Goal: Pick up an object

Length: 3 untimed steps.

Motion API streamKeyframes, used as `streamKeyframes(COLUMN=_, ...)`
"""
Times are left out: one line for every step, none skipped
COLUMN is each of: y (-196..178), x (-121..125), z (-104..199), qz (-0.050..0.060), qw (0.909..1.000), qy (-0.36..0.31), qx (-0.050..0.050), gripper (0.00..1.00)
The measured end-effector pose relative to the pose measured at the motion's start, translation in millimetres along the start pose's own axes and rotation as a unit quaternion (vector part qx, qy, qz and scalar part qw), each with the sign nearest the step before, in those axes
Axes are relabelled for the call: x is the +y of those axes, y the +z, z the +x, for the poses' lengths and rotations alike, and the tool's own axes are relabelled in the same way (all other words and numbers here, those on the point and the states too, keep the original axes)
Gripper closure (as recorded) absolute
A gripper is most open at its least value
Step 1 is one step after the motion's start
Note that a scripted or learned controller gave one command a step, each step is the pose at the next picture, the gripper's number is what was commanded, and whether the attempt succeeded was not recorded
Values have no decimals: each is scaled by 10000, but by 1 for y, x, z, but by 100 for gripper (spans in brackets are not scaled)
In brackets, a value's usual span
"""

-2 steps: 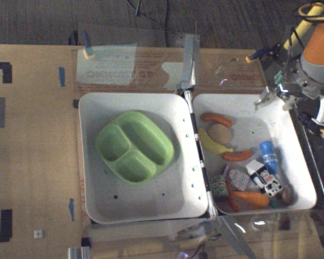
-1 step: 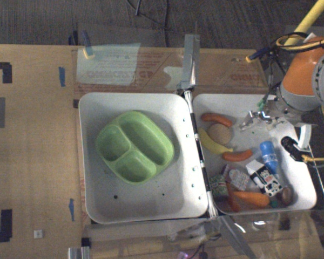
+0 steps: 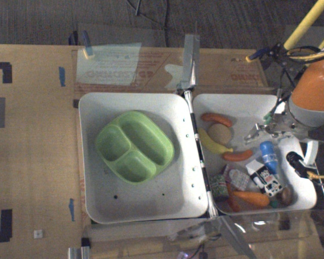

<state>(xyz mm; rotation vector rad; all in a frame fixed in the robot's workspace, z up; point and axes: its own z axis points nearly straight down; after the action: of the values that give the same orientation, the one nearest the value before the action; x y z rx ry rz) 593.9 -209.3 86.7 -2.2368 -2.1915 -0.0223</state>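
the gripper (image 3: 262, 129) hangs above the right bin's (image 3: 243, 104) far right corner — finger spread unreadable — near a blue bottle (image 3: 268, 155).

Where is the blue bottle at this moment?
The blue bottle lies in the right bin, toward its right side, just above the black-and-white box and right of a small sausage.

Two shallow white plastic bins are set side by side on the tabletop (image 3: 32, 161), toward its right edge. In the left bin (image 3: 92, 198), a green three-compartment plastic plate (image 3: 134, 145) is placed toward the far left corner. In the right bin (image 3: 243, 108), a yellow toy banana (image 3: 210, 144) is found against the left wall, with a blue plastic bottle (image 3: 268, 156) to its right and an orange toy carrot (image 3: 251, 198) along the near wall. The end effector (image 3: 265, 128) is positioned over the right bin's far right part.
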Motion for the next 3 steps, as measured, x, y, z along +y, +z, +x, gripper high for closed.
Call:
streamKeyframes(y=-10, x=0, z=-5, qz=-16, qw=10000, qy=10, qx=-59, gripper=100)
streamKeyframes(y=-110, x=34, z=21, qz=1, qw=9998, qy=174, qx=-94, gripper=100)
streamKeyframes(y=-109, x=34, z=22, qz=8, qw=9998, qy=171, qx=-93, gripper=0)
